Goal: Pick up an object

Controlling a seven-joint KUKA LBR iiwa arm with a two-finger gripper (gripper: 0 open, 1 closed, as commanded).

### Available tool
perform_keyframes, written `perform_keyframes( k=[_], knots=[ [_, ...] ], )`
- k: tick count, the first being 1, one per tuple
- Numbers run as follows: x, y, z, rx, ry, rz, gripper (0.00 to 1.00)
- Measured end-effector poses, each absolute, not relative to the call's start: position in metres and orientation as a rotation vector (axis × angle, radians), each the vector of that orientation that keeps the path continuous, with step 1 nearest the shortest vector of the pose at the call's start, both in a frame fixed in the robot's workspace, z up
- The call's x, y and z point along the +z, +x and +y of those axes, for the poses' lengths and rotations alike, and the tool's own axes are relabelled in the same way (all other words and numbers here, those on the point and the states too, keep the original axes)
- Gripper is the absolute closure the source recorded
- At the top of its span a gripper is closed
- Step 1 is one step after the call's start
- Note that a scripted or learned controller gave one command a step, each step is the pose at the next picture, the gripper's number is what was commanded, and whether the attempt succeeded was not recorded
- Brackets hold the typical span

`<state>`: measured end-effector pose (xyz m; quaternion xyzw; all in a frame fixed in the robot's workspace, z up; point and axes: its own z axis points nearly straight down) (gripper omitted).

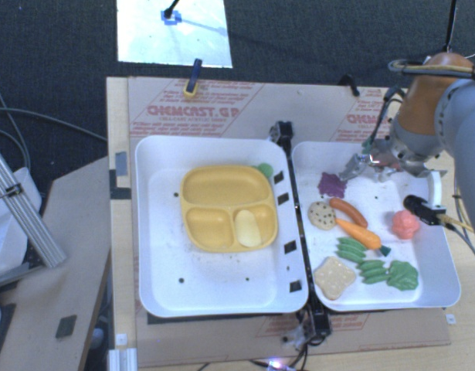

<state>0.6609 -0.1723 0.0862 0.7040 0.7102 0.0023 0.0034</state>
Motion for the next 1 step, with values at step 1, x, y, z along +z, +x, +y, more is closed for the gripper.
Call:
perform_keyframes(
  k=[1],
  knots=[
    [0.0848,0.5805,-0.1902,-0.005,2.226,2.220,0.00]
  ],
)
